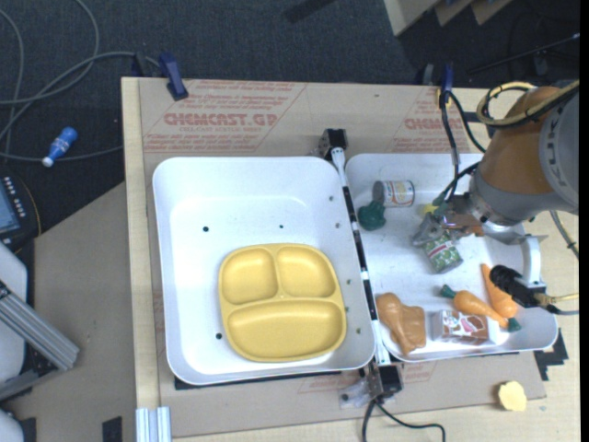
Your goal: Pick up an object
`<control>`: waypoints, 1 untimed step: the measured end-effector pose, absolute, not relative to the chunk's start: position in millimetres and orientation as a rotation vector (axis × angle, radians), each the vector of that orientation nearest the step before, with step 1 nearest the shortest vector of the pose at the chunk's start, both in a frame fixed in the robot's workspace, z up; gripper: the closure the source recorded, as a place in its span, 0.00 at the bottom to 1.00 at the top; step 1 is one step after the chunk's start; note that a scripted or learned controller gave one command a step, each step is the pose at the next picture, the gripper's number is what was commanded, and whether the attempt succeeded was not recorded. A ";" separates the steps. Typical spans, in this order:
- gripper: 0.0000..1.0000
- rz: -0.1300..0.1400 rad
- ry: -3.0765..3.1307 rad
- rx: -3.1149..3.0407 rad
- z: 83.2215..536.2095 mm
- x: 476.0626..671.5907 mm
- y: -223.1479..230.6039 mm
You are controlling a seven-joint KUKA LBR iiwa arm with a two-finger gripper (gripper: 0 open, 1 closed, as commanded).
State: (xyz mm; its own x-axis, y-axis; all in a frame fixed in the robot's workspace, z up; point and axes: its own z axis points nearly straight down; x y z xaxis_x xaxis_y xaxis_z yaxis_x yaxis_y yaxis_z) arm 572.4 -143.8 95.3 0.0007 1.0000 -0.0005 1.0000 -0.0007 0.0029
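Gripper [440, 221] low in right bin [405, 270], directly over small green packet [444, 252] mid-bin, packet's long axis roughly toward the near rim; cannot tell jaw opening or any hold.

Blue clamp [172, 75] on my worktop's [248, 118] far edge; blue-capped bottle [59, 145] on the dark floor [74, 26], yellow scrap [512, 395] at the near corner

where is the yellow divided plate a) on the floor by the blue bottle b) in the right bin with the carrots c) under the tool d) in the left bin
d: the yellow divided plate lies flat inside the left bin, while the carrots and other small items sit in the right bin.
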 end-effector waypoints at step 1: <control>1.00 0.013 2.228 2.207 190.7 569.5 -58.9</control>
